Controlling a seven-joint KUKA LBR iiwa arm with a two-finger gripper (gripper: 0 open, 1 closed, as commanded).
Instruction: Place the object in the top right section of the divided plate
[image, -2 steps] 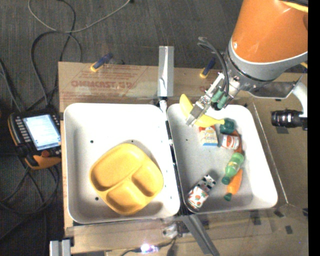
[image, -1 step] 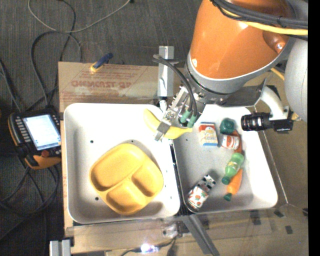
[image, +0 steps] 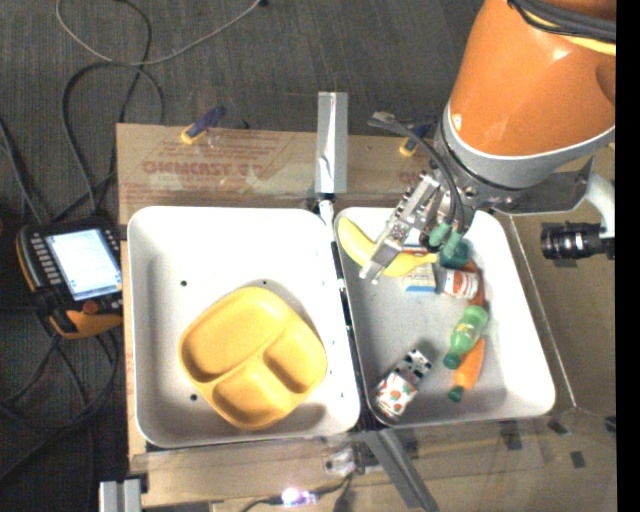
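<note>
A yellow divided plate (image: 254, 356) lies in the left bin (image: 160, 250), with nothing in its sections. The right bin (image: 520, 340) holds a yellow banana (image: 358, 243) at its upper left. My gripper (image: 395, 243) hangs just over the banana's right end, fingers pointing down-left. Part of the banana is hidden behind the fingers, and I cannot make out whether they grip it. Close below the gripper lie a small carton (image: 421, 283) and a red can (image: 461, 285).
Also in the right bin are a green bottle (image: 466, 335), an orange carrot (image: 467, 368) and a white printed carton (image: 398, 386). A metal divider (image: 331, 150) stands behind the bins. A teach pendant (image: 75, 265) and cables lie left of the bench.
</note>
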